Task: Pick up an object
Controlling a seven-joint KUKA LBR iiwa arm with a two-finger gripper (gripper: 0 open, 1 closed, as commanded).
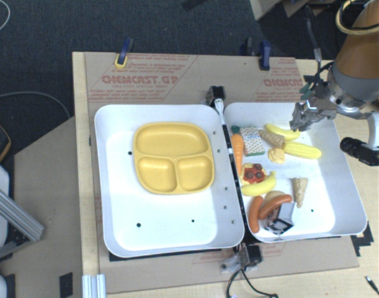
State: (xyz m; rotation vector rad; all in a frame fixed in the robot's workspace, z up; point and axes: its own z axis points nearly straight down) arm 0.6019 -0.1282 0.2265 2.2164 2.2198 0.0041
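The right bin [338,197] holds several toy foods. An orange carrot [237,153] lies along its left wall, with a checkered piece [254,143] beside it. A small yellow banana [280,130] and a corn cob [303,150] lie near the back. Further forward are a pizza slice [254,173], a second banana [259,187], two sausages [268,205] and a pale cone [299,190]. My gripper [299,123] hangs over the back of this bin, at the right end of the small banana and just above the corn. Nothing is visibly held.
The left bin [115,185] carries a yellow divided tray [173,156]. A black and silver object [280,221] lies at the front of the right bin by the sausages. A small tan piece [276,156] sits left of the corn. Clamps stand on the bench's back edge.
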